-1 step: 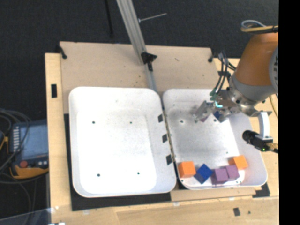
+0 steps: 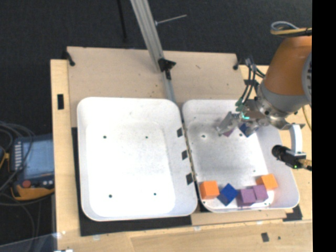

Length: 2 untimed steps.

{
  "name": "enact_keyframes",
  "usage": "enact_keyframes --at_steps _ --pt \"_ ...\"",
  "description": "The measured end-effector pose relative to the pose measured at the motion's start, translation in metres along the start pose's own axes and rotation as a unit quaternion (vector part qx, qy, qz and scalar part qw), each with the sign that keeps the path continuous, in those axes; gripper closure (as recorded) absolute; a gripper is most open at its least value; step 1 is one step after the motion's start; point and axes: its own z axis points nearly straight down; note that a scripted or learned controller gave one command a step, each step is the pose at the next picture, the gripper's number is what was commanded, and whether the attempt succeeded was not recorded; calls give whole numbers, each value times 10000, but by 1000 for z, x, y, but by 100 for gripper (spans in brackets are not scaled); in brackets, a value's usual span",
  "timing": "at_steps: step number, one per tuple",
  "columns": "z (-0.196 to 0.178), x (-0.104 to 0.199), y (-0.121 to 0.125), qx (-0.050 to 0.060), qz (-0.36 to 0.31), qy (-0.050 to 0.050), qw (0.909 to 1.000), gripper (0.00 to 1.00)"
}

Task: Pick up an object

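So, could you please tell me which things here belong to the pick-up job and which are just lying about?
For the job:
pincer
right bin
orange blocks
blue block
purple blocks

Lying about:
left bin
metal rail
handheld screen

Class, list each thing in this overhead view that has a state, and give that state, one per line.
Grey two-finger gripper: over the right bin, fingers unclear.
Orange cube: lying loose in the right white bin.
Blue cube: loose, touching the purple blocks.
Second orange cube: loose.
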Motion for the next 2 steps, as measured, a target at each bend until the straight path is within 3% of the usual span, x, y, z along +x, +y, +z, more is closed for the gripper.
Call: enact_keyframes --at_steps 2 --pt "122 7 -9 32 18 -7 10000 0"
